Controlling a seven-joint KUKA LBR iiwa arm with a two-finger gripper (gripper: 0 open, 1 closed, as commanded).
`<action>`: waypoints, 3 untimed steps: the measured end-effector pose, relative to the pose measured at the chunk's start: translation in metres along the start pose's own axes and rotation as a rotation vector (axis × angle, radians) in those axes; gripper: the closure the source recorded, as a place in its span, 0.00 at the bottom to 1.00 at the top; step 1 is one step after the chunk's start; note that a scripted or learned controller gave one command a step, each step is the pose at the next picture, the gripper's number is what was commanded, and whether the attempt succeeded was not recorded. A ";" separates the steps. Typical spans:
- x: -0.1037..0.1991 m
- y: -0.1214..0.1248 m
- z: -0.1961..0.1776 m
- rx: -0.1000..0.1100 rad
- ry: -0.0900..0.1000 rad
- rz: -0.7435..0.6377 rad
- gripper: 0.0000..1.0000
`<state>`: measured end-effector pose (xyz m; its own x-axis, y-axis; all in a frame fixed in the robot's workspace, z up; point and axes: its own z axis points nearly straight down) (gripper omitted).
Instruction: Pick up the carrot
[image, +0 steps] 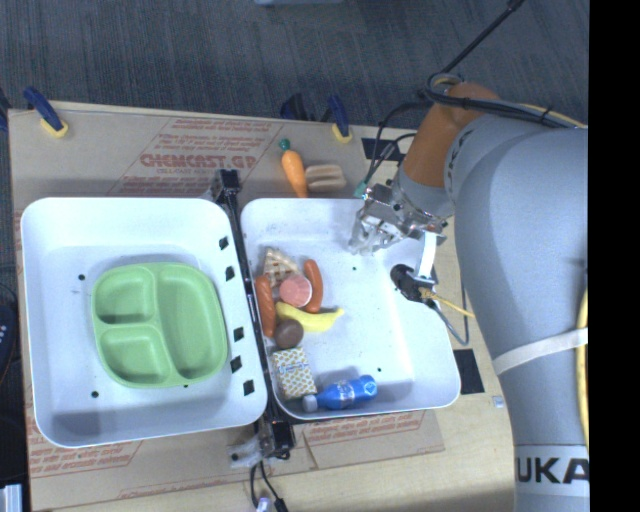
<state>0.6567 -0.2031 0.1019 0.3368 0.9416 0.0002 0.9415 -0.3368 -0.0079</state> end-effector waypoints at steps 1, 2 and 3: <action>0.006 -0.003 -0.148 -0.007 0.000 0.181 1.00; 0.067 -0.043 -0.077 0.000 0.000 0.228 1.00; 0.000 -0.001 -0.131 -0.005 0.000 0.195 1.00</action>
<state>0.6564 -0.2031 0.2327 0.5125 0.8587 -0.0011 0.8587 -0.5125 -0.0024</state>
